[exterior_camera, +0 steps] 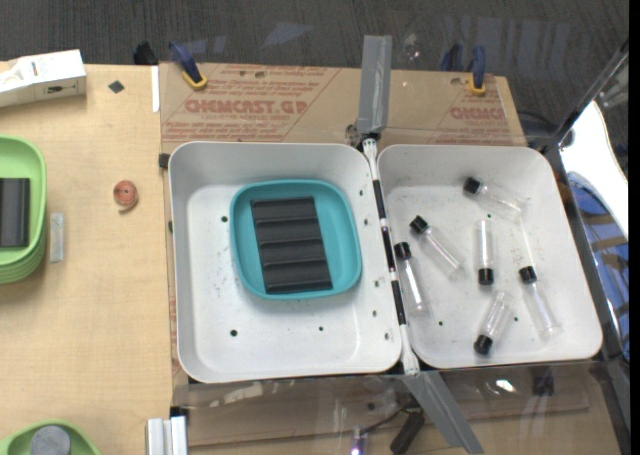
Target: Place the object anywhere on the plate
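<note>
A teal square plate (345, 248) lies in the left white bin (200, 333), with a black ribbed rack (290, 245) on it. In the right white bin (570, 333) several clear vials with black caps lie scattered: one near the back (490, 198), one left of middle (434, 244), one along the left wall (408, 278), one upright in the middle (484, 252), one at the right (537, 299) and one near the front (490, 325).
A grey divider post (374, 83) stands behind the seam between the bins. Cardboard (260, 103) lies behind them, held by clamps. On the wooden bench to the left sit a green tray (30, 168), a small red knob (124, 194) and a white box (40, 78).
</note>
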